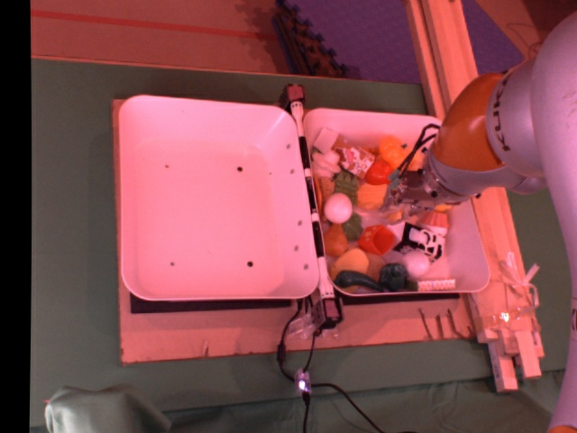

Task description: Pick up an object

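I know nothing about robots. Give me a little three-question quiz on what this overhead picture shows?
1. True or false: the toys are piled in the right bin.
2. The end effector sits above: A) the left bin B) the right bin C) the green cloth?
3. What colour is the ball near the divider between the bins?

Key: 1 true; 2 B; 3 white.

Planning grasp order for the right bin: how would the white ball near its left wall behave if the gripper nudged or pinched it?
The white ball looks round and smooth, so it would probably roll when nudged. Its glossy surface may slip from a pinch. Toys packed around it in the right bin might limit how far it travels.
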Robot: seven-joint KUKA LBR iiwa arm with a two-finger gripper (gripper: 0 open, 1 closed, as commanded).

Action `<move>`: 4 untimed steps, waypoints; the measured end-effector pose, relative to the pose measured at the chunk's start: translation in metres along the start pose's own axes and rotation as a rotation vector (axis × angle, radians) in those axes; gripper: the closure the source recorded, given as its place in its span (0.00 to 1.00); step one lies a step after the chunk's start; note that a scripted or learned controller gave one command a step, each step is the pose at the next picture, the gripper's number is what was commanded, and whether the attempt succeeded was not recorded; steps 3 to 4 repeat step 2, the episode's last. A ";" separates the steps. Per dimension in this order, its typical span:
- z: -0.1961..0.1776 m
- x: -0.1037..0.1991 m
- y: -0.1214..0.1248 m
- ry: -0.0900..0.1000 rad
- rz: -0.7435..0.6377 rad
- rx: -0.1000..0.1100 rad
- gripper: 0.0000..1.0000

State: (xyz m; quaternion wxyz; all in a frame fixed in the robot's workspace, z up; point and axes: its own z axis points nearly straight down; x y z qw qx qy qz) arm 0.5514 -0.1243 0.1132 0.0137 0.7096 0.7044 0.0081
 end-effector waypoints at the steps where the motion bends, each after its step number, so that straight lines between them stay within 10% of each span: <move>1: -0.065 -0.003 0.004 0.005 -0.005 0.021 1.00; 2: -0.128 -0.012 0.009 0.004 -0.004 0.018 1.00; 4: -0.128 -0.012 0.009 0.004 -0.004 0.018 1.00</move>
